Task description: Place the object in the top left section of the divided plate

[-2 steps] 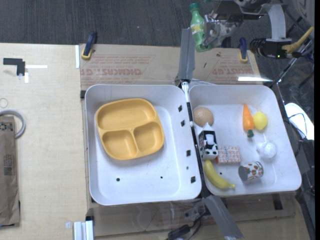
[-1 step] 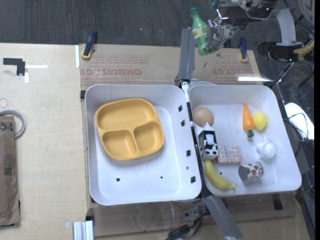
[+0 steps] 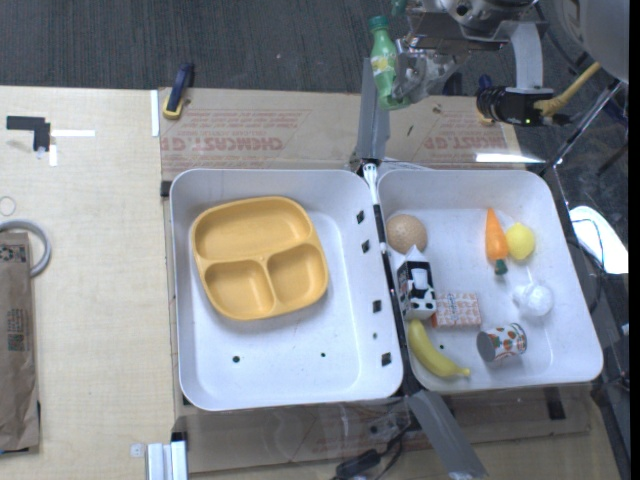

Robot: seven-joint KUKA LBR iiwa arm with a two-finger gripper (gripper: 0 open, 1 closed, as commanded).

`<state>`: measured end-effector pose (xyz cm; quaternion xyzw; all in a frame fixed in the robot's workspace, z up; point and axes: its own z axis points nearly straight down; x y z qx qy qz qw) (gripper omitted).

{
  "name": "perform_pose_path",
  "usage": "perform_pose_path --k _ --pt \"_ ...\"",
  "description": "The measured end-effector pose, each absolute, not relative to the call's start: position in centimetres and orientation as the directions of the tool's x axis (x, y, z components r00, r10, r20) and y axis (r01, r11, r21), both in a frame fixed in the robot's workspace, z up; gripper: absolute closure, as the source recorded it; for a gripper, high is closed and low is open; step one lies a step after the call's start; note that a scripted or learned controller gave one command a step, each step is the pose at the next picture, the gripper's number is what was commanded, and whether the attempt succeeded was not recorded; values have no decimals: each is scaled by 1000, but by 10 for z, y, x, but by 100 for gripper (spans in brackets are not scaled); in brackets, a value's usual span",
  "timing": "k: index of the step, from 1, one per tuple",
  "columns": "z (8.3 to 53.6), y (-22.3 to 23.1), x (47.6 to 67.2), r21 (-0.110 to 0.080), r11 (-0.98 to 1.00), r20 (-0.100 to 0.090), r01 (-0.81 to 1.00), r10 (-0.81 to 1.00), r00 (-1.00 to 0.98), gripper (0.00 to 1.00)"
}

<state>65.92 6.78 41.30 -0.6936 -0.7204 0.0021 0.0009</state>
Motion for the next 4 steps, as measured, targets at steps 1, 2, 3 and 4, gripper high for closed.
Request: perform_pose_path --k 1,2,3,4 --pt "378 -16 659 -4 83 -2 997 997 -83 100" --pt "441 29 625 -2 152 -2 988 988 -152 100" --pt "441 92 552 -4 129 -1 992 992 -129 100" --pt "368 148 483 -5 296 -1 955 955 -296 100"
